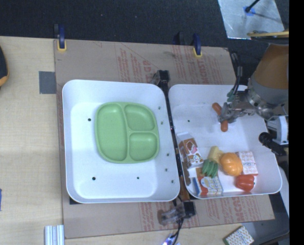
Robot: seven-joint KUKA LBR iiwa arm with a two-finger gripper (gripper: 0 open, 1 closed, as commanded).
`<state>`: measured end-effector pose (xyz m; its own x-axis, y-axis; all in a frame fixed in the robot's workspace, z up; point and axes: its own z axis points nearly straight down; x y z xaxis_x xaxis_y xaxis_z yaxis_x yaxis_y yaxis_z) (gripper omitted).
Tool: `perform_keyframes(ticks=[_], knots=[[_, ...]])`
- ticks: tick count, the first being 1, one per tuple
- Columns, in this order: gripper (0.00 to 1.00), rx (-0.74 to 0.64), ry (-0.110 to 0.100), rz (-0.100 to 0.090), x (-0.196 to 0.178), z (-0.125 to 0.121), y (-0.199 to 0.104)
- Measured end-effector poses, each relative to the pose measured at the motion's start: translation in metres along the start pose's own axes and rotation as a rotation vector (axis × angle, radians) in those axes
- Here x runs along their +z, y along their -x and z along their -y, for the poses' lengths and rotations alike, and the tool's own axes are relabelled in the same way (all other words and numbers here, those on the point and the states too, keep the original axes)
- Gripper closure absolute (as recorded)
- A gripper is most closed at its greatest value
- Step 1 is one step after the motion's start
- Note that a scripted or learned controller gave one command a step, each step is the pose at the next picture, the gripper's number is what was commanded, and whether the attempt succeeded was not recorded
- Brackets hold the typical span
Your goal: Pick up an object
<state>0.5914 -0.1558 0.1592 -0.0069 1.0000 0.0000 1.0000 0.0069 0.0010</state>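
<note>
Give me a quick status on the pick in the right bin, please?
Tool low in right bin, at the small orange sausage; grasp unconfirmed. Toy food heap lies nearer the front, apart. Green tray sits in left bin.

Even overhead light, glare whitening the left bin (80,137), soft low-resolution focus, faint shadows

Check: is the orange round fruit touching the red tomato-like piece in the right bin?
Apart. The camera view shows the orange round fruit up and left of the red tomato-like piece, with a strip of the white right bin floor between them.
</note>
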Motion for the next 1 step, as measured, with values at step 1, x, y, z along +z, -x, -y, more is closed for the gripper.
perform_keyframes(ticks=[1], knots=[[1.0,-0.003,-0.005,-0.002,-0.0569,0.0445,-0.0712]])
